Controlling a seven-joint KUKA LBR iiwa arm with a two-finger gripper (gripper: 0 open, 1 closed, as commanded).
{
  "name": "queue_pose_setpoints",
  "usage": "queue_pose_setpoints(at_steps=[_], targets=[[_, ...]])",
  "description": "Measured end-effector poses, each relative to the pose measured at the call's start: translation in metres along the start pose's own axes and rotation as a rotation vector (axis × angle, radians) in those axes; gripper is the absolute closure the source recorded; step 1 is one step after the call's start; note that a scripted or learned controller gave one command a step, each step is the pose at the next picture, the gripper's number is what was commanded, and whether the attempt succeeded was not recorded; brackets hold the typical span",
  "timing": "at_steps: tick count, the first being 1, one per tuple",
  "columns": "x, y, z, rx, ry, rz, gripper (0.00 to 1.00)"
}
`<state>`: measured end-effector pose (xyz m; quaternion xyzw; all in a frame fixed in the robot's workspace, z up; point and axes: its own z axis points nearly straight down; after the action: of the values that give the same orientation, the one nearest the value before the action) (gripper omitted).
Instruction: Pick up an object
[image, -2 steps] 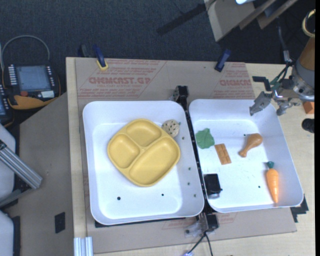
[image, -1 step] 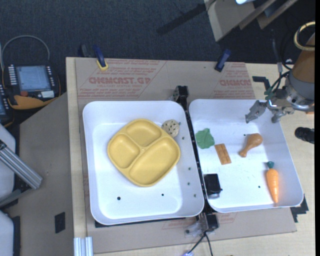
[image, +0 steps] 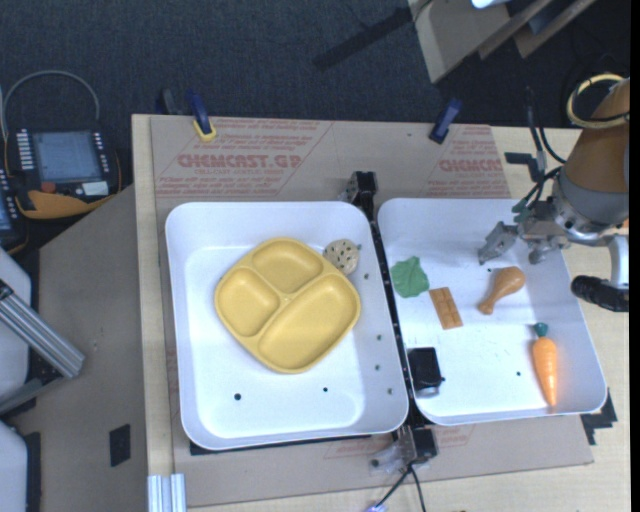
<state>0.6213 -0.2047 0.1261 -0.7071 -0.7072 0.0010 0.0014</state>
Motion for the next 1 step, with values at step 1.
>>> queue_pose_setpoints(at_steps=[1], targets=[[0.0005, -0.0002, 0.0435, 0.001, 0.000, 0.000, 0.00]])
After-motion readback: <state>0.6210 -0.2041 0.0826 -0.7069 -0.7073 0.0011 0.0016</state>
